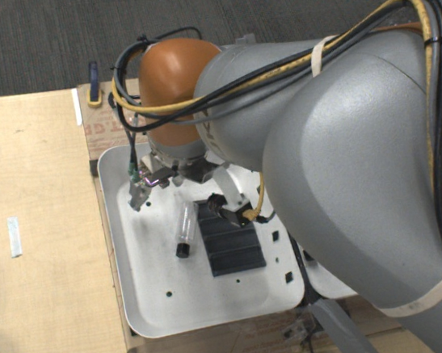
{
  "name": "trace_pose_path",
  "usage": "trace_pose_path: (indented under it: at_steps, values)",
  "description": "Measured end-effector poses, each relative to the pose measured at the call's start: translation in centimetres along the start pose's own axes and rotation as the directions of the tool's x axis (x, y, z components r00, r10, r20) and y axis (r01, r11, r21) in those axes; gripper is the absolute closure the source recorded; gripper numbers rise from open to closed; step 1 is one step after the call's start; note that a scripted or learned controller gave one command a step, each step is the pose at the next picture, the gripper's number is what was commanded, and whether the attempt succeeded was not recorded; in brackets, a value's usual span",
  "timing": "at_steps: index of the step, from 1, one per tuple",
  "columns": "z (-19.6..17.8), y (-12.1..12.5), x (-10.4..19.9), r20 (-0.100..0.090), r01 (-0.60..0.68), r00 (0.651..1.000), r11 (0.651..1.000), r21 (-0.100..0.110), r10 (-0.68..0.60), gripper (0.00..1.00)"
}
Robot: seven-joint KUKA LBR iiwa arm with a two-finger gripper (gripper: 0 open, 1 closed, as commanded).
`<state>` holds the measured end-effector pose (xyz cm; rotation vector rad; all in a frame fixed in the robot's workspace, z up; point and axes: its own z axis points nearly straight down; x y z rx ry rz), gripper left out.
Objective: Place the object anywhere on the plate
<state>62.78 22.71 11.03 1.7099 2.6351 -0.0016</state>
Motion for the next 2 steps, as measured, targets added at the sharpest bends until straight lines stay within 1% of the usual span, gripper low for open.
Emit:
trace_pose_path:
  at_steps: [2]
  values:
    - [0.0, 0.0, 0.0, 0.0, 0.0, 1.0, 1.0, 0.0, 0.0, 0.0]
